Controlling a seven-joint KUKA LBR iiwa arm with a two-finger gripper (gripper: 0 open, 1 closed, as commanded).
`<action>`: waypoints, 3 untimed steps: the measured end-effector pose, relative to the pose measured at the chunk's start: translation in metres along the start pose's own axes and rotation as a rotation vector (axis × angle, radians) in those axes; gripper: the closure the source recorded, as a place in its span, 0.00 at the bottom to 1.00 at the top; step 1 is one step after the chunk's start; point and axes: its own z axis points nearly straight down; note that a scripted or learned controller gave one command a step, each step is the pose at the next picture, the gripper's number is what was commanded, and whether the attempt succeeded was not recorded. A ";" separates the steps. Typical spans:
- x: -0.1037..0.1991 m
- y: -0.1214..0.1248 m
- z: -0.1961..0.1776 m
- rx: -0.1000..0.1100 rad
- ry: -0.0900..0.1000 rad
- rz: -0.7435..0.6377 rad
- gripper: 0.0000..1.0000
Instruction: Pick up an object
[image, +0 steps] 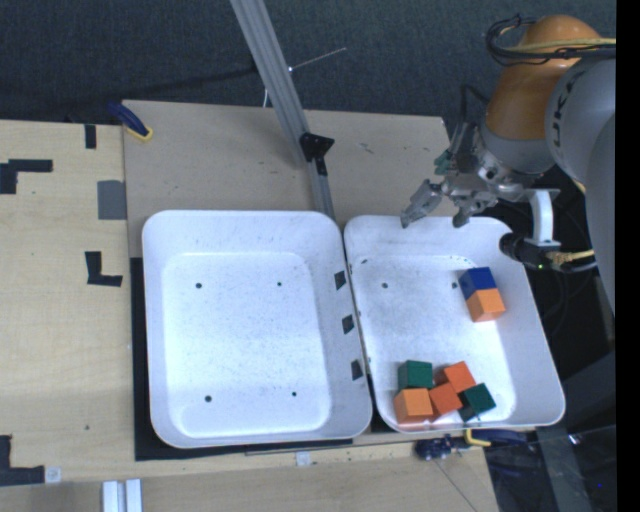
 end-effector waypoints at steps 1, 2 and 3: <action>0.000 0.000 0.000 0.000 -0.001 0.000 0.00; 0.003 -0.005 0.064 0.006 -0.001 0.001 0.00; 0.004 0.002 0.113 0.005 -0.001 0.000 0.00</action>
